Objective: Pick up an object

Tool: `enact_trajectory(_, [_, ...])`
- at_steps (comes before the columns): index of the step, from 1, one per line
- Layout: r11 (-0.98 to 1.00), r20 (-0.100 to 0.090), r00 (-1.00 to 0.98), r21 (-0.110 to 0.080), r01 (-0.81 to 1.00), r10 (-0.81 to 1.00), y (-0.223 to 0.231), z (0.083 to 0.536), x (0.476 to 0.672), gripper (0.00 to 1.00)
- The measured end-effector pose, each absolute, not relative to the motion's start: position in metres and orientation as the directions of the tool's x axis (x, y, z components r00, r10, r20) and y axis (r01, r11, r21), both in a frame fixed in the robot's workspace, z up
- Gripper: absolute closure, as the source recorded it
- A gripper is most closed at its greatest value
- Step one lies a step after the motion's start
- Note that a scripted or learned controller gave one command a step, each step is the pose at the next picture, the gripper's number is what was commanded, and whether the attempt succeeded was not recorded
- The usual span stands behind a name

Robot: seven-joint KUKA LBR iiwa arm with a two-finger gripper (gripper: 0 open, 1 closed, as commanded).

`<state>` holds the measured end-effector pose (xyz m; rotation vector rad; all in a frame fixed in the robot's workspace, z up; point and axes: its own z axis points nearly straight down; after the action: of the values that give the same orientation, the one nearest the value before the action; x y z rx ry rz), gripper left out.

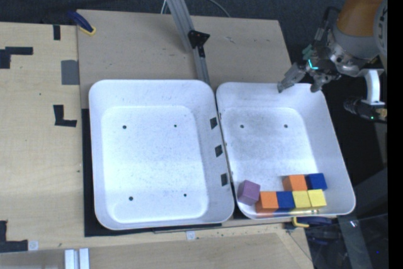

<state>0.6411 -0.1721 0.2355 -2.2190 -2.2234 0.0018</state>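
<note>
Jaws spread and empty hover over the right bin (334, 135) far rim, well apart from the blocks (296, 192), which crowd together and risk a blocked grasp.

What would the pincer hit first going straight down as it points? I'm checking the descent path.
Most likely the bare floor of the right bin near its far right corner. The pincer hangs there, far from the blocks at the near edge. Depth is hard to judge, so it might catch the rim.
</note>
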Motion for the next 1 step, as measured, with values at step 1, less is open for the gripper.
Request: enact_trajectory(1, [0.003, 0.0, -0.003, -0.006, 1.0, 1.0, -0.1654, 0.1596, 0.6608, 0.0])
